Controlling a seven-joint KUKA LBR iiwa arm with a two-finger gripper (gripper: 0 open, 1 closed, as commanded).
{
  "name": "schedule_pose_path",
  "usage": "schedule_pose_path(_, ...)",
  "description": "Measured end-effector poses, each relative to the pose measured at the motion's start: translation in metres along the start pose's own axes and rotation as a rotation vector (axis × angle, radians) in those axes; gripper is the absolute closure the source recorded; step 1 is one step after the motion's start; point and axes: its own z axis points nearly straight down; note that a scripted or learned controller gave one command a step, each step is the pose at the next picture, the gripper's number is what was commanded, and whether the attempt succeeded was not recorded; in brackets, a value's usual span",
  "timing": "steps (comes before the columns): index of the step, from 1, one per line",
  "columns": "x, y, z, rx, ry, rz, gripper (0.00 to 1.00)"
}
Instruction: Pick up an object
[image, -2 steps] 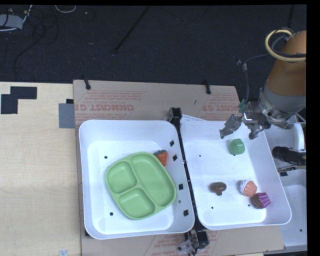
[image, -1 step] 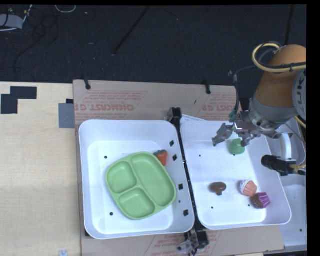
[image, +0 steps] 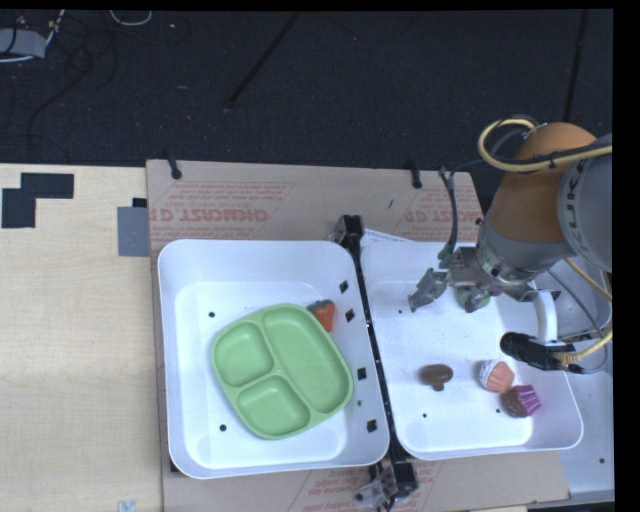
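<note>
My gripper (image: 450, 295) hangs over the back part of the right bin (image: 560, 440), open, with nothing between its fingers. Nearer the front of that bin lie a small brown lump (image: 436, 376), a pink-and-white cupcake-like toy (image: 495, 376) and a purple one (image: 521, 401). All three lie apart from the gripper, towards the near side. A small orange-red toy (image: 322, 314) rests in the left bin against the far edge of a green divided plate (image: 282, 370).
The left bin (image: 185, 300) holds the green plate, which takes up most of its floor. A black divider (image: 368, 340) runs between the two bins. The arm's orange band (image: 535, 195) and its cables rise at the right.
</note>
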Motion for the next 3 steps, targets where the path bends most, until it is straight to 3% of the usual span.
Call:
schedule_pose_path(1, 0.003, 0.005, 0.062, 0.001, 0.000, -0.001, 0.00)
schedule_pose_path(2, 0.001, 0.005, 0.049, -0.001, -0.001, 0.004, 1.00)
schedule_pose_path(3, 0.008, 0.011, 0.000, -0.009, -0.002, -0.003, 1.00)
